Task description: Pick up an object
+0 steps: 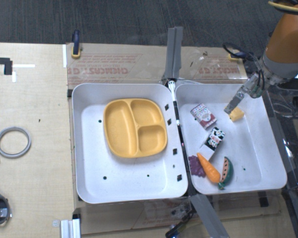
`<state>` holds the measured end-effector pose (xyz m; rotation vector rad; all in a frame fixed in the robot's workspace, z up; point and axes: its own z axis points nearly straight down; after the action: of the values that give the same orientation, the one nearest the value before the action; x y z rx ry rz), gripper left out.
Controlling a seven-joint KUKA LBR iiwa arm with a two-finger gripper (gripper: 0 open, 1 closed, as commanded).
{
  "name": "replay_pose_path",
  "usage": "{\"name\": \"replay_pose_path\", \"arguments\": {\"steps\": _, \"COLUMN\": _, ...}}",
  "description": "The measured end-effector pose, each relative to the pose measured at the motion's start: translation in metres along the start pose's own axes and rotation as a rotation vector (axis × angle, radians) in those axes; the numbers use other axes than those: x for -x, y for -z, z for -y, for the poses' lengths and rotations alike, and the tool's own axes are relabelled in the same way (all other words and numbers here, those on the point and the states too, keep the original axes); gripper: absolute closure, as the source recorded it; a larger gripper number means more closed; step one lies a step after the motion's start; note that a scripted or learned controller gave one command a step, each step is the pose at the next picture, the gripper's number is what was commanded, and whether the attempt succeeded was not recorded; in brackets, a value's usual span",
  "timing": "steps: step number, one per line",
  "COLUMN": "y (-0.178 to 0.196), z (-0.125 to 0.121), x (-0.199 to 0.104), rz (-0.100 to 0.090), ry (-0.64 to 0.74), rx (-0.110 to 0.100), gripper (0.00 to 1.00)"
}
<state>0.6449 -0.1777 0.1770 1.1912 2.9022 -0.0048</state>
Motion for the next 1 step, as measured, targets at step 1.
{"name": "replay_pose_path", "arguments": {"steps": 1, "y": -0.0722, "z": -0.0390, "x": -0.0364, "rz": -0.004, "ry": -0.255, "rx": 0.000, "gripper": 0.00}}
